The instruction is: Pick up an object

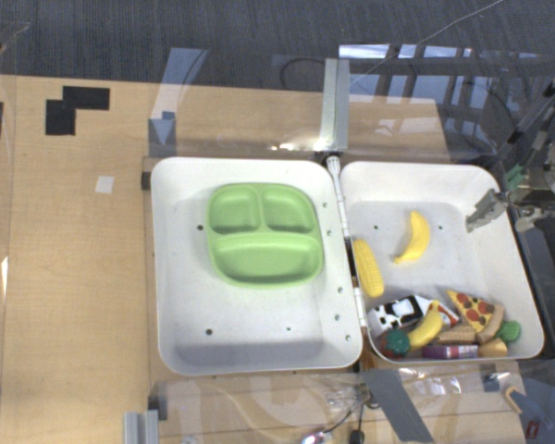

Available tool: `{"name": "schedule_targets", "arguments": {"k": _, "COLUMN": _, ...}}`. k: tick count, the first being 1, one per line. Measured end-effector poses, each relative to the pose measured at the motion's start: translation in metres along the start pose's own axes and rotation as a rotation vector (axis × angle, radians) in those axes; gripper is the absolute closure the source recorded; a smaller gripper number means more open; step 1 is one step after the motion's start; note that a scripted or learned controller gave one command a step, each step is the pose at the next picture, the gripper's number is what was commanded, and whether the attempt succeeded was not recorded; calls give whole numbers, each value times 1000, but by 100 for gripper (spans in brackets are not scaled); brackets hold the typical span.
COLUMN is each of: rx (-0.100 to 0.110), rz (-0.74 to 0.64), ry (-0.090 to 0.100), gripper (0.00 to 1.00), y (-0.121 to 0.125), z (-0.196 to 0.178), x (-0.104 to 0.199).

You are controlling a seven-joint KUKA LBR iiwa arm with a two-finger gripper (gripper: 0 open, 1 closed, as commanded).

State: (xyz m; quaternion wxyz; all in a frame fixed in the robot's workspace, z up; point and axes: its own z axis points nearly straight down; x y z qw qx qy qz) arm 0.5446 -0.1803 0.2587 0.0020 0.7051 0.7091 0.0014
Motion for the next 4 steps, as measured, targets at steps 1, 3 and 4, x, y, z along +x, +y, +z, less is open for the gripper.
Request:
{"name": "schedule_targets", "arguments": {"k": 1, "rx": 3, "rz": 164, "ry": 1, "gripper": 0, "y": 18, "z": 143, "x": 36}}
{"name": "schedule_targets", "arguments": {"k": 3, "rx": -15, "rz": 61, "ry": 3, "gripper": 100, "y": 71, "z": 156, "x": 59}}
{"name": "schedule_targets", "arguments": {"k": 4, "rx": -3, "rz": 91, "ry": 2, "gripper": 100, "y": 80, "z": 72, "x": 114}}
